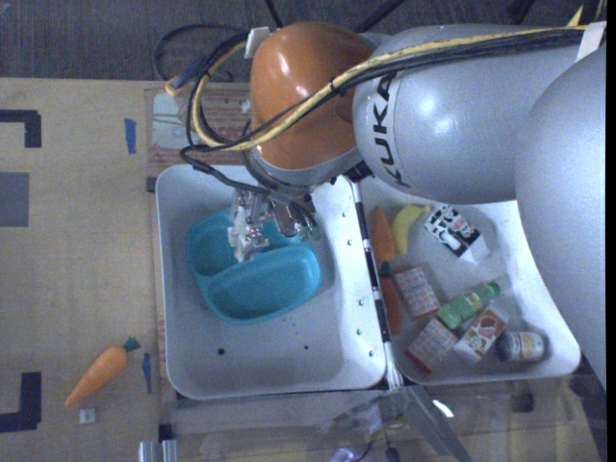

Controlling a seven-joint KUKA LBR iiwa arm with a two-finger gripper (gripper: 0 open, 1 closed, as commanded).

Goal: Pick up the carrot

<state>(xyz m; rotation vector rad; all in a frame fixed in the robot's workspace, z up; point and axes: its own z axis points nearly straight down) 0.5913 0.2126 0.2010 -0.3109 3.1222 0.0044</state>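
Two carrots invite a mix-up: claw (260, 229), grip state unclear, hovers over blue dish (255, 275); tabletop carrot (96, 373) lies at eight o'clock.

Grey arm (481, 94) reaching in from the right, wrist turned straight down.

Orange band (303, 89) bulging above the wrist, yellow and black cables (207, 114) looped along it to the left side. Gripper (258, 231) hanging low beneath, metal fingers pointed downward, too blurred to read their spacing.
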